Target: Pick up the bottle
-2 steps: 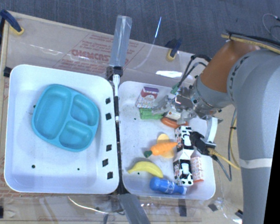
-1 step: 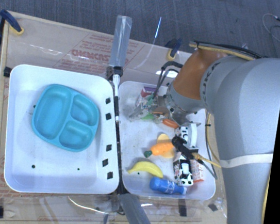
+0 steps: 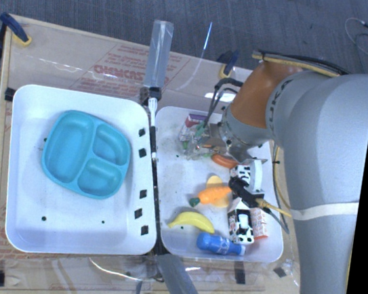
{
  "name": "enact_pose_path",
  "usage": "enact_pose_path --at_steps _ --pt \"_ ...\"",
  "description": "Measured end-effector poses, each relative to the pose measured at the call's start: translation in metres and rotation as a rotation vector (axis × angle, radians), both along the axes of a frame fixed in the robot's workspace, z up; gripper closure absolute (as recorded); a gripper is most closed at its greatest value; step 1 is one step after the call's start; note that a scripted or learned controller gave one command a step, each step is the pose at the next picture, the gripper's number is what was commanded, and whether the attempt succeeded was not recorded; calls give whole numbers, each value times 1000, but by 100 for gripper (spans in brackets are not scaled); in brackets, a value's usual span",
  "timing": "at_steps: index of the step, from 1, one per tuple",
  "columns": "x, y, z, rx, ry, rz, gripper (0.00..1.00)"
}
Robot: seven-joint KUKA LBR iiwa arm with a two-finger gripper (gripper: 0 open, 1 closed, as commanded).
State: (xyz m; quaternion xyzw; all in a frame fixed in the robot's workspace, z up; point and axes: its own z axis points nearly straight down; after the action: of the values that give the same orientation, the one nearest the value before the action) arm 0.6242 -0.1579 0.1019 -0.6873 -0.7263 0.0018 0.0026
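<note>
Presently catalogued: two shallow white bins side by side on the bench. Left bin (image 3: 15,220): one blue divided tray (image 3: 87,154), lying flat toward nine o'clock. Right bin (image 3: 173,124): a loose cluster of small items. Bottle (image 3: 219,245), blue, lying on its side at the bin's six o'clock edge, close against the near wall, apart from the arm. Beside it toward nine o'clock, a yellow banana (image 3: 191,221); above that, an orange carrot-like toy (image 3: 214,195); toward three o'clock, a black-and-white cow-patterned item (image 3: 242,225). Gripper (image 3: 198,140): low over the bin's twelve o'clock corner, well apart from the bottle, beneath the orange band of the grey arm (image 3: 321,143). Jaw state: cannot be told, the metal parts there being too small and cluttered to read; nothing visibly held. Step in hand, by judgement: approach not yet made, the bottle untouched and the pick wholly outstanding. Next move calls for travel toward six o'clock across the clutter, then a descent over the bottle's body with the grip set across its narrow width. Hazard, by judgement: the near wall and the banana leave little room either side.
</note>
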Motion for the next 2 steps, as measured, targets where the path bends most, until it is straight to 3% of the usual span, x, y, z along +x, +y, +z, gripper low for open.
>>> enact_pose_path --at_steps 1,2 --pt "0 0 0 0 0 0 0" --pt "0 1 10 0 1 4 100"
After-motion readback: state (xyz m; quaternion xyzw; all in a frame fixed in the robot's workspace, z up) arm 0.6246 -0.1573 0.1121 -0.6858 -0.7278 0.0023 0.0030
